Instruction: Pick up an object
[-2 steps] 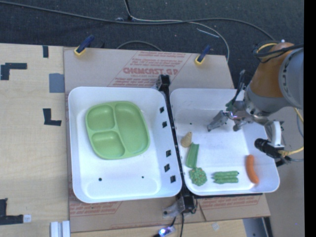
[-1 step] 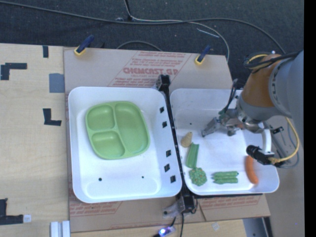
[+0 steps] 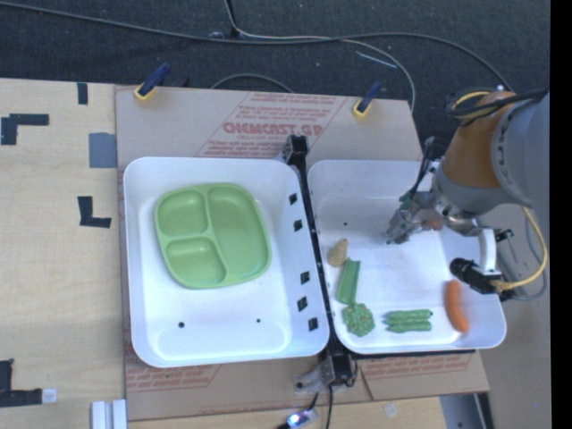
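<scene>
Hovering at one o'clock in the right bin (image 3: 375,175), your hand (image 3: 396,232), grip state unreadable, should descend squarely onto one item, the green stick (image 3: 348,281) at seven o'clock being nearest.

Grey rounded arm (image 3: 529,141), orange band (image 3: 469,155) above wrist, yellow and black cables looped alongside, small dark metal gripper (image 3: 399,231) at tip

Five small toy foods lie flat in the right-hand white plastic bin (image 3: 375,179): a tan lumpy piece (image 3: 337,254) near its left wall, a green flat strip (image 3: 348,281) beside it, a green broccoli floret (image 3: 358,319) by the front-left corner, green bean pods (image 3: 408,321) along the front, and an orange sausage (image 3: 457,306) at its right end.
</scene>
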